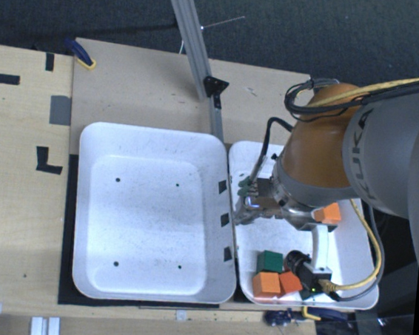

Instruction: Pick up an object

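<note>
Hovering low in the right bin (357, 249), the arm's gripper (249, 204) is hanging near the bin's left wall, and whether it is spread or pressed together I cannot tell; nothing is showing between its tips.

Lying at the bin's near end are a green block (269, 261) and two orange blocks (266, 284) (290, 283), touching one another, with another orange piece (331, 212) peeking out beside the wrist; they are looking like small, stiff, light blocks, probably not fragile, best pinched across two flat opposite faces; being nearly square, they are showing no clear long axis, their edges sitting slightly askew to the bin wall; the left bin (145, 208) is sitting alongside.
</note>
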`<state>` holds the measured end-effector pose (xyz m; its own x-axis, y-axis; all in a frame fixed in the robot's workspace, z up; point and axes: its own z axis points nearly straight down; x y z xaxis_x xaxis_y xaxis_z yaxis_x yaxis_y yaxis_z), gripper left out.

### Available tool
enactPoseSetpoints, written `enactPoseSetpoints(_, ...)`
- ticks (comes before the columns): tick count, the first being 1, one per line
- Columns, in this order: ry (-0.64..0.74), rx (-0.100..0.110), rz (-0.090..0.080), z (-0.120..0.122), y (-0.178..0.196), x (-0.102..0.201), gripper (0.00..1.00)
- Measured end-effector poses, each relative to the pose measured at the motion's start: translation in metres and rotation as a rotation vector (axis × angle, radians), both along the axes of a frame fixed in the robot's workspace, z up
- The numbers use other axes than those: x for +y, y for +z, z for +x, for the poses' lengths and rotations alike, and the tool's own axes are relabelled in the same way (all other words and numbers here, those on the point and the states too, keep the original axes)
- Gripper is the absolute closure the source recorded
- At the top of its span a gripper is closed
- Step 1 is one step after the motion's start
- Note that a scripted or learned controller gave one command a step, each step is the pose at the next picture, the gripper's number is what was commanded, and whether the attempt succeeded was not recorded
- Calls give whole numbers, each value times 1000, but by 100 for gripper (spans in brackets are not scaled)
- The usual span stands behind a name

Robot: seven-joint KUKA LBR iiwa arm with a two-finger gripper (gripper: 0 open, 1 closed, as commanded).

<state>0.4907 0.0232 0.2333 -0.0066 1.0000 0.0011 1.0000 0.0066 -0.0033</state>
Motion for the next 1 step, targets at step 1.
enactPoseSetpoints(1,0,1,-1,-3,-11,50,100)
